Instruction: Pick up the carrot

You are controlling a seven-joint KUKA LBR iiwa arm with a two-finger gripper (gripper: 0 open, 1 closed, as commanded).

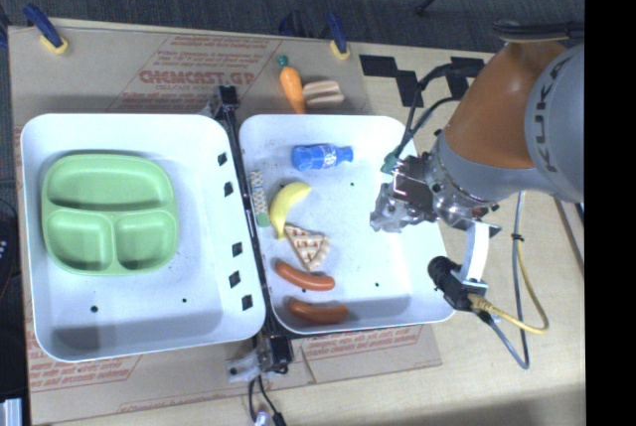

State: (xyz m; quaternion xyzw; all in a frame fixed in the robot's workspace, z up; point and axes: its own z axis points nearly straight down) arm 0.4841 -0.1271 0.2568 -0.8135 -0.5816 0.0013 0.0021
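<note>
From above, the bench (89, 47) carries two white bins side by side. The left bin (60, 315) holds a green tray (109, 211) with three compartments, set toward its left edge.

The carrot (290, 86) lies outside both bins, on the cardboard just beyond the far edge of the right bin (388, 295), near that bin's far left corner. A hot dog bun (323, 94) sits just beside it, on its right.

Inside the right bin, a blue bottle (320, 156) lies near the far edge. A banana (285, 204) is below it, toward the left edge, and a waffle slice (306, 245) lies just beyond the banana's lower end. Two sausages (305, 278) lie near the bin's near edge, one behind the other.

The arm (517, 116) reaches in over the right bin's right edge. Its gripper (391, 212) hangs above the right part of that bin, well apart from the carrot. I cannot tell from here how the claw stands.
</note>
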